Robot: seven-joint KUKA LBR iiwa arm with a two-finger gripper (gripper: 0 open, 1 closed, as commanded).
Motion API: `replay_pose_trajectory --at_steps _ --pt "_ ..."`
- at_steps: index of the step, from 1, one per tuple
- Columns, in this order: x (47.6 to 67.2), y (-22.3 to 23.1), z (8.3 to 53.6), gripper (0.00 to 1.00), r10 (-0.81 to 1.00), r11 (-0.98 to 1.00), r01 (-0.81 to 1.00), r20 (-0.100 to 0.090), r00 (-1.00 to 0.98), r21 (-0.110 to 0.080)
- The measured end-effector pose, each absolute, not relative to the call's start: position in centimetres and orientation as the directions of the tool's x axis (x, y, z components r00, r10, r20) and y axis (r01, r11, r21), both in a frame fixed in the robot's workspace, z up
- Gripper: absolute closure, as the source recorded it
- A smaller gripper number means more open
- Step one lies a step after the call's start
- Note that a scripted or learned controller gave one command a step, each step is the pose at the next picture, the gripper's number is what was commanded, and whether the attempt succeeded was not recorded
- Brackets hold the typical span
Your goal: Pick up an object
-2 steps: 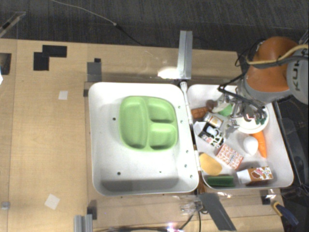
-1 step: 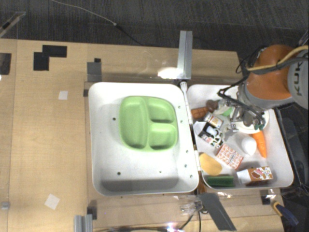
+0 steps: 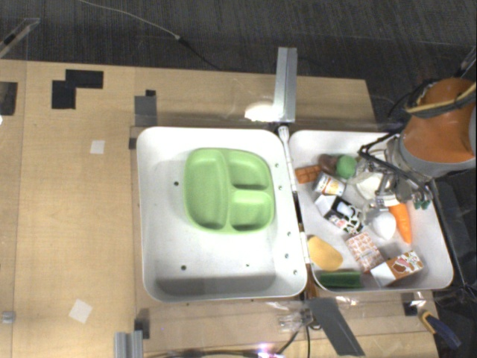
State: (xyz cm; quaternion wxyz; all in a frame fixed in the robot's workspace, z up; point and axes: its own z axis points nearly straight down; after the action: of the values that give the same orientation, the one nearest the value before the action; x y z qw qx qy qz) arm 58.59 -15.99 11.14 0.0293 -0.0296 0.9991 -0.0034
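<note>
The grey arm reaches in from the right and hangs low over the right bin [image 3: 445, 263] on the desk [image 3: 67, 222], its gripper [image 3: 381, 191] among cables above a crowded heap; whether it is released or clenched cannot be told. Under it lie a white object [image 3: 383, 225] and an orange carrot [image 3: 402, 222], with a green ball [image 3: 346, 165] just left. The left bin [image 3: 160, 267] holds 1 green tray [image 3: 227, 189]. The approach seems in hand; next, a clean descent onto 1 item.

Pincer [image 3: 381, 192] tips – hidden in clutter; arm [image 3: 446, 121] cut off rt.
</note>
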Motion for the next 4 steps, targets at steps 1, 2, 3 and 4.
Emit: replay_pose_trajectory --at_steps 1,2,3,4 --pt "54.4 -20.6 11.1 0.00 -0.005 1.000 -0.004 -0.062 -0.998 -0.013" --pt "55.4 -19.8 11.1 0.00 -0.081 0.996 -0.080 -0.044 -0.996 -0.024" --pt "52.6 -19.3 11.3 0.00 -0.230 0.973 -0.227 -0.070 -0.971 -0.038" --pt "55.3 -20.7 11.1 0.00 -0.203 0.979 -0.202 -0.037 -0.978 -0.019"
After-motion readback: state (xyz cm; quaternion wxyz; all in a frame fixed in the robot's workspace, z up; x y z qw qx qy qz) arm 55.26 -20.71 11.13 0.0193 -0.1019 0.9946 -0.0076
